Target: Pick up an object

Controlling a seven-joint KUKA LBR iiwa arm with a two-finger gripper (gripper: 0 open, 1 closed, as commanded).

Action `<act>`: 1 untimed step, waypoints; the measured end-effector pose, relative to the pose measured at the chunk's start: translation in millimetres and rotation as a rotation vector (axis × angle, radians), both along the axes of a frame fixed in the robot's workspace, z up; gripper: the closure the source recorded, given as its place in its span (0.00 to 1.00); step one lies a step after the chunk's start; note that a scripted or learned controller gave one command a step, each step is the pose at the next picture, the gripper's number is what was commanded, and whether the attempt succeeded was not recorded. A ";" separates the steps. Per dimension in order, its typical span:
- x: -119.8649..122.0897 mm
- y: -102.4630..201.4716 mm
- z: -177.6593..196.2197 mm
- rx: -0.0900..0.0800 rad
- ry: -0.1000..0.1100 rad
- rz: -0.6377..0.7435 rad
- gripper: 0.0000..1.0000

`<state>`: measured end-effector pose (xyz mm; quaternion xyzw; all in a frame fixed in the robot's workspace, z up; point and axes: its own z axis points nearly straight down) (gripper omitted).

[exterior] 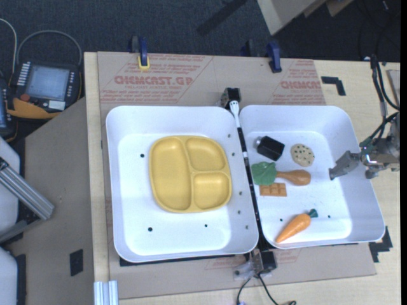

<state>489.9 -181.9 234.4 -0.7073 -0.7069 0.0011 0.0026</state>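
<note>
Nothing is being held yet: the gripper point(346, 164), fingers unclear, is hovering at the right bin's point(331, 116) right edge.

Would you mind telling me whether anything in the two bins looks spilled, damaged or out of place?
Nothing stands out. The yellow three-compartment plastic plate lies flat in the left white bin. In the right white bin, the black block, round cookie, orange toy carrot and other toy foods lie loose, intact and inside the walls.
</note>
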 end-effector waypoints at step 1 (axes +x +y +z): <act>-6.5 2.1 -62.6 0.001 0.003 0.000 0.00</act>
